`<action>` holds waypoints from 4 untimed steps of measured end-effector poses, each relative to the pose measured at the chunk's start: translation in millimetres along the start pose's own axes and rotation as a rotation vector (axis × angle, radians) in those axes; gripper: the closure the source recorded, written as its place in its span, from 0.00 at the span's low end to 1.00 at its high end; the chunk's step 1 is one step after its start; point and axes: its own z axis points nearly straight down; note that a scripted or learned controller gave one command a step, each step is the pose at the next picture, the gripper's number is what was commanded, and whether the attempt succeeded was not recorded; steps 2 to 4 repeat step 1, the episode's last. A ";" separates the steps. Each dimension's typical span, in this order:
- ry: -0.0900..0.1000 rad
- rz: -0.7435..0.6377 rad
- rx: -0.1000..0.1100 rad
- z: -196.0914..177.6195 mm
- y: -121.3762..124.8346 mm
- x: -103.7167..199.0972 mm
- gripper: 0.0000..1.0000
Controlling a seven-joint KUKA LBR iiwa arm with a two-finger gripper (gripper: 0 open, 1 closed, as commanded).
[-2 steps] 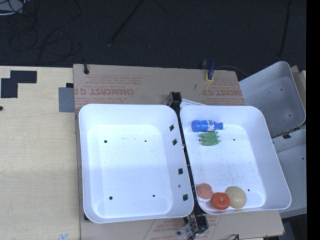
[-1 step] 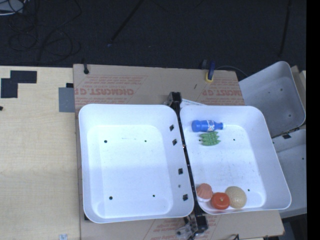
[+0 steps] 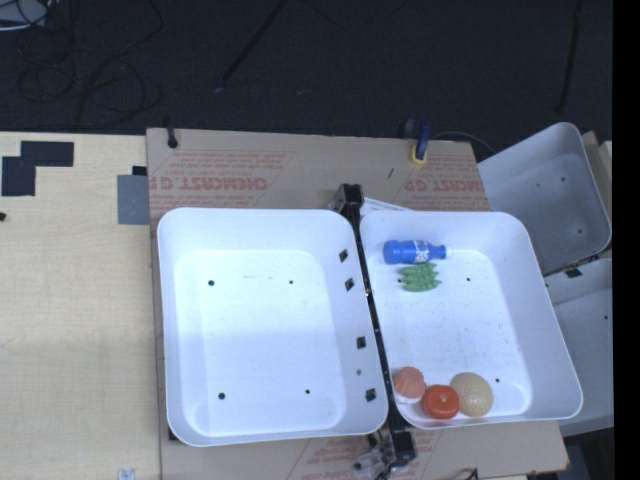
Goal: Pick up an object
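A wooden bench (image 3: 70, 298) bears cardboard (image 3: 300, 173) under two white bins (image 3: 255, 230).

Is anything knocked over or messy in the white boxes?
The blue bottle lies on its side at the back of the right bin, beside a green toy. Nothing looks spilled or broken.

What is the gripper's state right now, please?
Gripper: it cannot be told from the camera view; the blue bottle and the other items lie loose in the right bin.
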 end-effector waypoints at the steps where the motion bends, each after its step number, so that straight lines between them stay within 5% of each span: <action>1: 0.000 0.000 0.000 0.2 -1.0 0.2 1.00; 4: 0.000 0.000 0.000 0.2 -1.0 0.2 1.00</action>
